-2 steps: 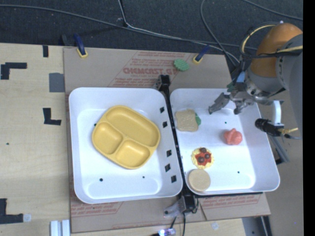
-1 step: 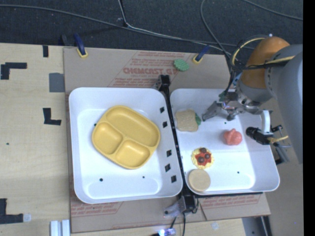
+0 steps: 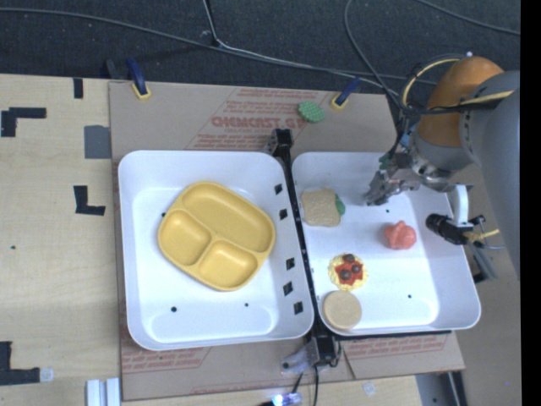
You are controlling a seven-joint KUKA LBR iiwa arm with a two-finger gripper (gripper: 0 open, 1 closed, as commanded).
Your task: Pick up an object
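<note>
Spanning the bench, 2 shallow white bins sit side by side on a cardboard sheet (image 3: 245, 112), which fixes both against drift. The left bin (image 3: 139, 269) lies well to the left of the fingers and carries 1 yellow divided tray (image 3: 217, 235), set at a slant with its 3 compartments bare. The right bin (image 3: 439, 299) holds every candidate for the pick.

The grey arm (image 3: 473, 100) reaches in from the right, with its gripper (image 3: 378, 194) low over the upper part of the right bin. The finger state cannot be told from this view, and nothing is visible between the tips.

Candidate items, largest first:
1. Tan bread slice (image 3: 320, 207), with a green edge, near the fingers on their left.
2. Tan round biscuit (image 3: 342, 309), well below the fingers, near the bin's front wall.
3. Red lump (image 3: 401, 235), near the fingers, below and slightly right.
4. Small pizza piece (image 3: 347, 270), between the bread slice and the biscuit.

All 4 items lie apart from each other, which leaves clearance around each. The likeliest targets, judged by closeness, are the bread slice and the red lump. A green object (image 3: 311, 112) rests on the cardboard, outside both bins.
</note>
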